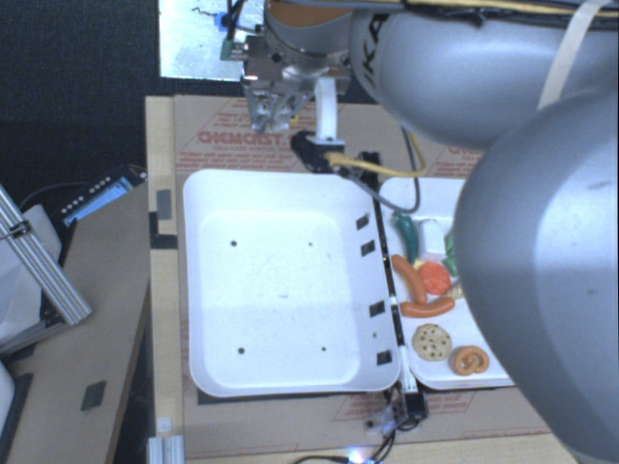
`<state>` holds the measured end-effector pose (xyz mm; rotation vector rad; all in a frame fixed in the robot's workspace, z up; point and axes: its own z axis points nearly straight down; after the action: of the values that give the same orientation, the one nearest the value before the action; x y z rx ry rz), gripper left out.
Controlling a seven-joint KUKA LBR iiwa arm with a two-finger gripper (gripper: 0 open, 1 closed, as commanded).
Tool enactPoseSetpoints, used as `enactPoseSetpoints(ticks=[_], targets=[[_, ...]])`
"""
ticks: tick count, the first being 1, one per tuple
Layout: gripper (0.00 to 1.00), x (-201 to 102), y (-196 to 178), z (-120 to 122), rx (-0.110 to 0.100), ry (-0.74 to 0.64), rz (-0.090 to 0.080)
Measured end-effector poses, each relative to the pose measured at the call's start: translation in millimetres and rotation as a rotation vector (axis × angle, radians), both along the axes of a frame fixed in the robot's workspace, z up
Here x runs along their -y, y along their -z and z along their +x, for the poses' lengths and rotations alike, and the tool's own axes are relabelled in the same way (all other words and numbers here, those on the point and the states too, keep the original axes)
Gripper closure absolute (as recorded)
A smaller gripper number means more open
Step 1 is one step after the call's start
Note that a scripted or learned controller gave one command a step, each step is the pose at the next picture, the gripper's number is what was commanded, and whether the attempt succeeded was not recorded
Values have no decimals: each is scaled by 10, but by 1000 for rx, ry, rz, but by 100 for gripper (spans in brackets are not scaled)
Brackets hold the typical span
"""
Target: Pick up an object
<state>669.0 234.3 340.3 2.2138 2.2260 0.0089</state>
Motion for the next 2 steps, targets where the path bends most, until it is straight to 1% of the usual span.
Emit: enactPoseSetpoints(ticks=[2], targets=[[100,-5,111,-5,-4,-1,-2]])
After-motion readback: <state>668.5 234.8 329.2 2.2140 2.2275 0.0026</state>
